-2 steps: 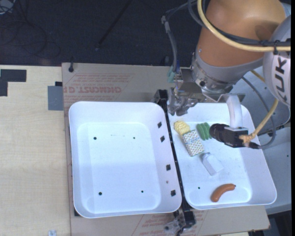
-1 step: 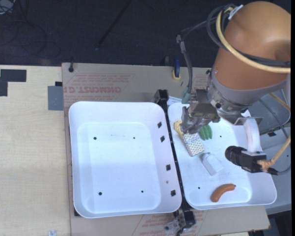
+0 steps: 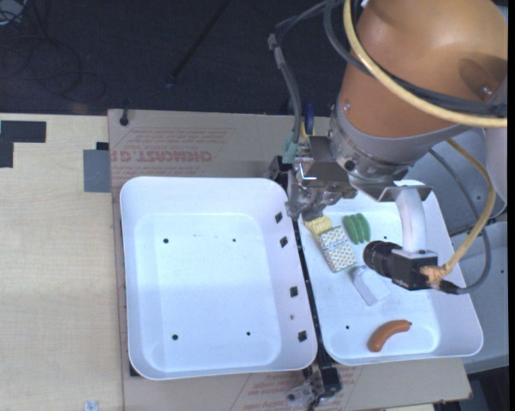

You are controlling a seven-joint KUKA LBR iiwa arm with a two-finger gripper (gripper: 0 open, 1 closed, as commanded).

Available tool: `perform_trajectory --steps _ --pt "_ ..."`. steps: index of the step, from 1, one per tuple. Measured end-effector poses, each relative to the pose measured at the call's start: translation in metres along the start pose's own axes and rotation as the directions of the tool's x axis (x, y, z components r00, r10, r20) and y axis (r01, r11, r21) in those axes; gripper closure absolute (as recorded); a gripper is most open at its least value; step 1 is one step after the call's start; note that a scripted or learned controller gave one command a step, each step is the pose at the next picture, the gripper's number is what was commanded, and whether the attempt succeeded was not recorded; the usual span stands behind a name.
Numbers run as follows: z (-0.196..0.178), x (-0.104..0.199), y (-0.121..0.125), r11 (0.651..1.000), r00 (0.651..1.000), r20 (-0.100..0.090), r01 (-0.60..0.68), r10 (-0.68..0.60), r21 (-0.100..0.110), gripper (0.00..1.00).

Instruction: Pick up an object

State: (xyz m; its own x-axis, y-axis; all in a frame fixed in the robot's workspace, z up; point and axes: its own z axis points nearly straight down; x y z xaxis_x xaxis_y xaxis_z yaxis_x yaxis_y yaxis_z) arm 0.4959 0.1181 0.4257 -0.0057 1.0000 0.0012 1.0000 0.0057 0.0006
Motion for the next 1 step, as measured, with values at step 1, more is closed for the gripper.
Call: perform_trajectory --steps 1 --pt "0.0435 -0.0077 -0.0217 1.0 1.0 0.003 -0.006 0.006 0.009 1.0"
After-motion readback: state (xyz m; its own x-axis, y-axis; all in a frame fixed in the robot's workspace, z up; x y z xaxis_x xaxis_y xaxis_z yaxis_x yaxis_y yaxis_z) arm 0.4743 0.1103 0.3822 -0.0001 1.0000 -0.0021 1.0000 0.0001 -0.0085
